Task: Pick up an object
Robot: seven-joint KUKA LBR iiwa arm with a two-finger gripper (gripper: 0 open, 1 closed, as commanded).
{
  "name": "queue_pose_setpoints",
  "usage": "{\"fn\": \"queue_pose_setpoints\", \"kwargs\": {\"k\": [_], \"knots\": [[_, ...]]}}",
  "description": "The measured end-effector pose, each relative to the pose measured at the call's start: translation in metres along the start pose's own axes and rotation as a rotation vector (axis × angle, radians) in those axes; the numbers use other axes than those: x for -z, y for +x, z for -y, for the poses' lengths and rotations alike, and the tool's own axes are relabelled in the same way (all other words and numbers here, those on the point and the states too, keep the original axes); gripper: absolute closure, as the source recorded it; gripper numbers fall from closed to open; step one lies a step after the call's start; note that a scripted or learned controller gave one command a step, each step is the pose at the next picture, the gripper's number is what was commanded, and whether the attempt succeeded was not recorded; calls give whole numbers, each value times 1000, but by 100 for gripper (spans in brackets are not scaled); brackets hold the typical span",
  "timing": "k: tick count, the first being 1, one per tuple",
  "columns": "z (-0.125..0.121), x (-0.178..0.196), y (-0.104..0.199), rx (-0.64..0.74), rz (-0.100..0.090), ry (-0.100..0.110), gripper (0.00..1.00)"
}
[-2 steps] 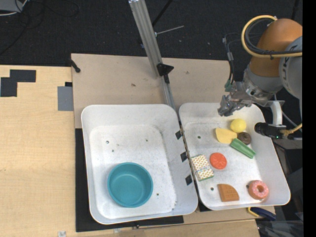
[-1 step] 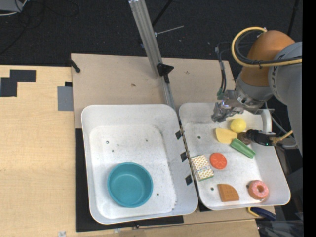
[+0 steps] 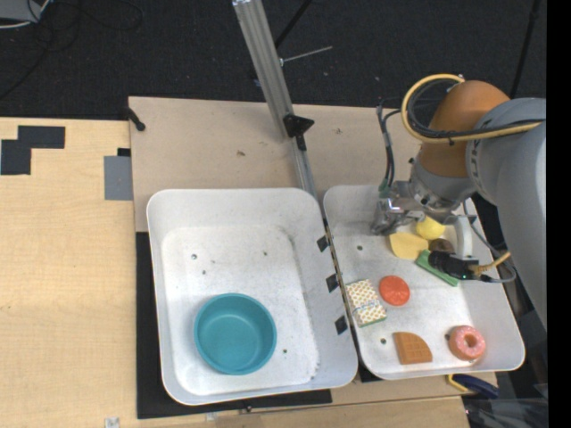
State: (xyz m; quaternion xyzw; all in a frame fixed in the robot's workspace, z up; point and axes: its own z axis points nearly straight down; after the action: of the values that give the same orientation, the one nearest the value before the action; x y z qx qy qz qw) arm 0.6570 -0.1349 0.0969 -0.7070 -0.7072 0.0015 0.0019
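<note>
My gripper (image 3: 391, 216) hangs low over the far part of the right bin (image 3: 500, 346), reaching in from the right. Just right of it and nearer the camera lies a yellow block (image 3: 408, 245), with a second yellow piece (image 3: 431, 228) behind it, partly under the wrist. A green strip (image 3: 434, 271) lies beside them. Further forward are a red disc (image 3: 394, 291), a patterned white-and-tan block (image 3: 365, 301), a brown wedge (image 3: 411, 348) and a pink doughnut (image 3: 466, 342). I see nothing between the fingers.
The left bin (image 3: 178, 221) holds a teal bowl (image 3: 235, 333) at its near side. A slanted metal post (image 3: 268, 69) rises behind the bins, ending at the divide between them. The arm's bulk covers the right bin's far right corner.
</note>
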Motion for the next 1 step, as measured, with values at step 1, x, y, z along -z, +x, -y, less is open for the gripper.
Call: {"fn": "queue_pose_setpoints", "kwargs": {"k": [1], "knots": [[-1,13,0,0,1,-5,100]]}}
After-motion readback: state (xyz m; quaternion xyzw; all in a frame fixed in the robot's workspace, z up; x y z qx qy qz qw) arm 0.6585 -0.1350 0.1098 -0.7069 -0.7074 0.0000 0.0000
